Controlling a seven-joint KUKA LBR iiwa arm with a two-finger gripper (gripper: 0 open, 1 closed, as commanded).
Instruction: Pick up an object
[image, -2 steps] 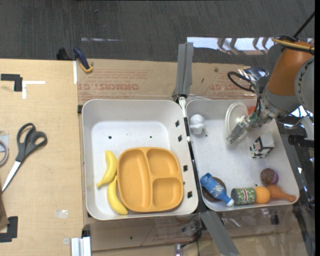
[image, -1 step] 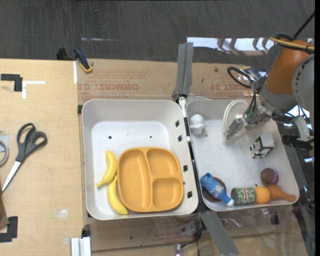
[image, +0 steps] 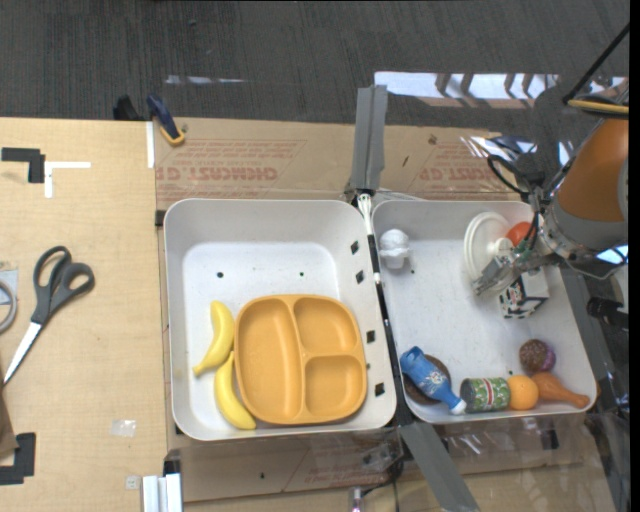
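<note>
My gripper (image: 497, 275) hangs low in the right bin (image: 440, 330), near its back right, with the grey arm and orange band (image: 600, 170) rising to the right. Its fingers point down-left beside a white round plate (image: 487, 240) with a red-orange piece (image: 519, 233) on it. A small white boxy object (image: 525, 295) lies just right of the fingertips. Nothing is visibly held. Along the bin's front lie a blue bottle (image: 428, 375), a green can (image: 487, 394), an orange (image: 522, 393), an orange gourd (image: 561, 391) and a dark purple ball (image: 536, 354).
A small white-grey object (image: 395, 245) sits at the right bin's back left. The left bin (image: 260, 240) holds an orange divided tray (image: 300, 358) and two bananas (image: 218, 340). Scissors (image: 50, 290) lie on the wooden bench at left.
</note>
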